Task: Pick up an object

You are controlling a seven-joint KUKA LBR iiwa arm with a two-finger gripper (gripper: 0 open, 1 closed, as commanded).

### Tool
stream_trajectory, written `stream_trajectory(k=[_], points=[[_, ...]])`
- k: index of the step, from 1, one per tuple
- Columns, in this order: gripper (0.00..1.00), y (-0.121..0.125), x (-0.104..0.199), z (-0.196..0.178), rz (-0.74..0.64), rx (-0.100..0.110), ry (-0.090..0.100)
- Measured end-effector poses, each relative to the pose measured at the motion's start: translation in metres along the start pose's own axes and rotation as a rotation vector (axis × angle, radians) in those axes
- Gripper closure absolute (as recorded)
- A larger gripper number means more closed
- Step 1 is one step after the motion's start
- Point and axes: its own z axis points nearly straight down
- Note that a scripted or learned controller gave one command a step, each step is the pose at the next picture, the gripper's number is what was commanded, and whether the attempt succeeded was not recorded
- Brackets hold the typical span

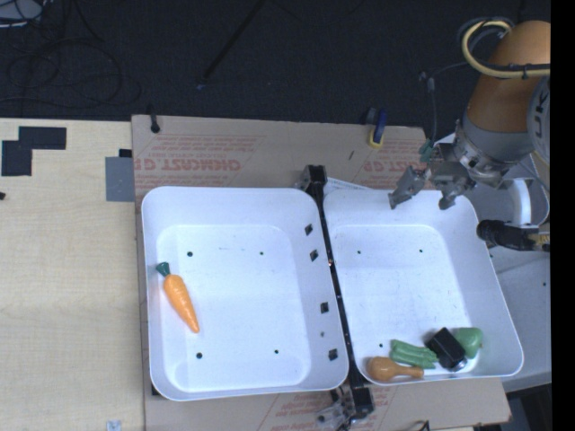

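An orange carrot (pixel 181 301) with a green top lies at the left side of the left bin (pixel 229 203). In the right bin (pixel 409 241), several small things crowd the front right corner: a tan pear-shaped piece (pixel 392 369), a green pod (pixel 414 355), a black block (pixel 446 347) and a green piece (pixel 470 338). My gripper (pixel 426 193) hangs over the back rim of the right bin, far from those things. Its two fingers are spread apart with nothing between them.
A black divider (pixel 325 268) with clips runs between the two bins. Both bins rest on a cardboard sheet (pixel 252 151). A blue and yellow clamp (pixel 377 128) stands at the cardboard's back edge. Cables lie on the dark floor behind.
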Motion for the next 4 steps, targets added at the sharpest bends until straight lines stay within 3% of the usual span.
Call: stream_trajectory(k=[1, 2, 3, 4], points=[[0.0, 0.007, 0.115, -0.018, -0.01, -0.003, 0.003], [0.0, 0.007, 0.18, -0.127, -0.008, -0.013, 0.002], [0.0, 0.006, 0.27, -0.176, -0.009, -0.006, 0.003], [1.0, 0.005, 0.265, -0.182, -0.006, 0.003, -0.004]])
